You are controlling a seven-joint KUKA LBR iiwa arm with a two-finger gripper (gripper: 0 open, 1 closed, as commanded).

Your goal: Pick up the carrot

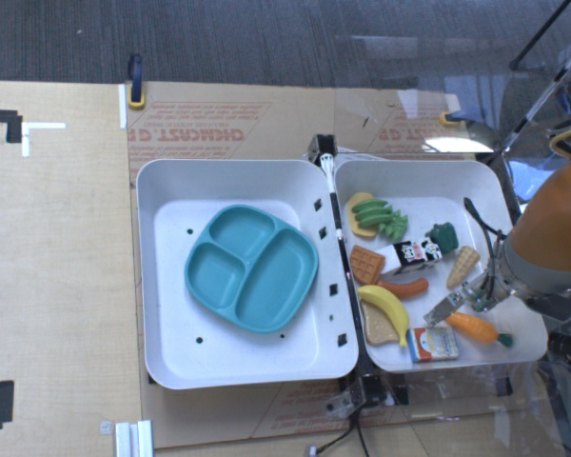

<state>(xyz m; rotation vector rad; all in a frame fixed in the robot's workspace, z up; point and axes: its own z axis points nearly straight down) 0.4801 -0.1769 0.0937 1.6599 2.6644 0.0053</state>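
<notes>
Hand (460, 301) — mine, reaching in from the right over the right bin (490, 181); whether it is open or closed I cannot tell. It hangs low in the bin's near right part, just above and beside the carrot's left end; nothing is visibly held.

Right bin, near to far:
- Small carton (432, 344) with red and blue print, lying flat at the near wall.
- Carrot (475, 327) — orange, green tip pointing right, lying on the bin floor just right of the carton.
- Slice of bread (381, 327), partly under the banana (384, 307), which is yellow and curves toward the near wall.
- Sausage (405, 288), reddish, lying crosswise behind the banana.
- Waffle (365, 263), brown and gridded, by the bin's left wall.
- Ice-cream cone (462, 266), tan, tilted, near my wrist.
- Black-and-white box (417, 252), mid-bin.
- Dark green piece (443, 236), right of that box.
- Green pods (381, 219) beside a yellow piece (360, 202), farthest back.

Left bin (162, 184): one teal divided plate (252, 268), three compartments, set at an angle.

Counter (52, 255): pale wood, with cardboard (209, 127) under both bins.
</notes>
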